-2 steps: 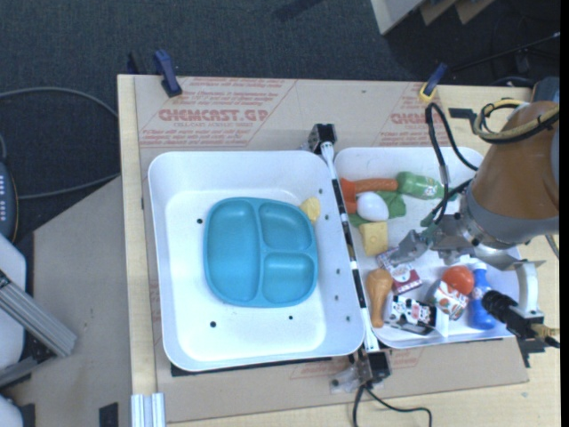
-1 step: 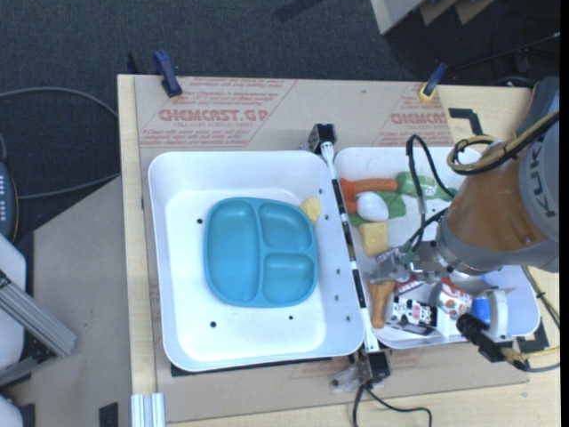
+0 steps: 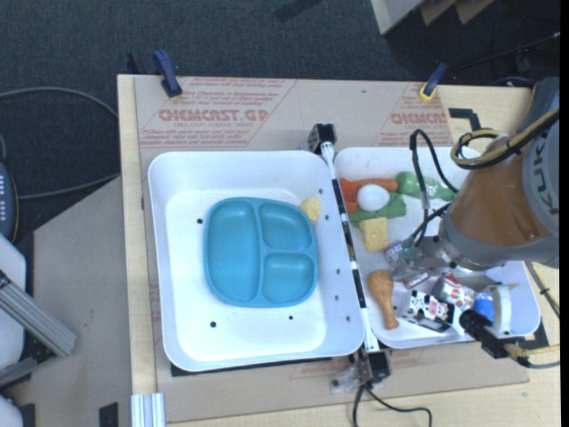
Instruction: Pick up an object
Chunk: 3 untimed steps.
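Right bin [image 3: 531, 320]: sits at about 4 o'clock in the view, and it's pretty cluttered.
Gripper [image 3: 425, 278]: hanging low over the right bin, wrist and arm coming in from 3 o'clock. Honestly can't tell what the tips are doing, the wrist body covers them.
Drumstick toy [image 3: 383, 295]: tan, lying on the bin floor just at 9 o'clock of the gripper, near the left wall. Nothing's gripping it as far as I can see.
Small printed box [image 3: 432, 308]: right under the gripper at its 6 o'clock, with a blue bit [image 3: 483, 308] beside it toward 3 o'clock.
Yellow block [image 3: 375, 233]: at about 11 o'clock of the gripper, loose on the floor.
White egg [image 3: 372, 199]: further back, resting against an orange carrot-looking piece [image 3: 356, 187] and green stuff [image 3: 414, 186].
Left bin [image 3: 169, 238]: at 9 o'clock, holds a blue divided plate [image 3: 261, 251] lying flat, plus a little yellow piece [image 3: 310, 208] at the plate's 1 o'clock.
Far edge: blue clamp [image 3: 165, 72] at 11 o'clock and a yellow-blue one [image 3: 432, 82] at 1 o'clock on the bench [image 3: 222, 114].
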{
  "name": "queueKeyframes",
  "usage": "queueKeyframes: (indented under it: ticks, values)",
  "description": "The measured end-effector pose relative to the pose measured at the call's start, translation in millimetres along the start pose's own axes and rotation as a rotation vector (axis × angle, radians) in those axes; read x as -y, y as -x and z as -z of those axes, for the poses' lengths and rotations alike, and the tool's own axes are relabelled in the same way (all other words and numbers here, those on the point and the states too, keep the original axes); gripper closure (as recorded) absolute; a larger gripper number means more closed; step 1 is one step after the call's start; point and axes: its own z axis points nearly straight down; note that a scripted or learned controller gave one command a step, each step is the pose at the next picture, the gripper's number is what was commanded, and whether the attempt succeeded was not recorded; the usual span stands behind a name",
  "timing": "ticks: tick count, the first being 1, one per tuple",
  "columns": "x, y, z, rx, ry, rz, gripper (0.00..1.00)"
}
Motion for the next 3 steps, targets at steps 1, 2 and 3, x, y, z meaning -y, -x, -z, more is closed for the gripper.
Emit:
queueKeyframes:
  ticks: [1, 2, 3]
  values:
    - [8.2, 34.3, 37.3, 0.003, -0.016, -0.002, 1.00]
    - [8.1, 34.1, 37.2, 0.003, -0.016, -0.002, 0.00]
    - [-30.8, 22.2, -26.7, 0.003, -0.017, 0.000, 0.00]
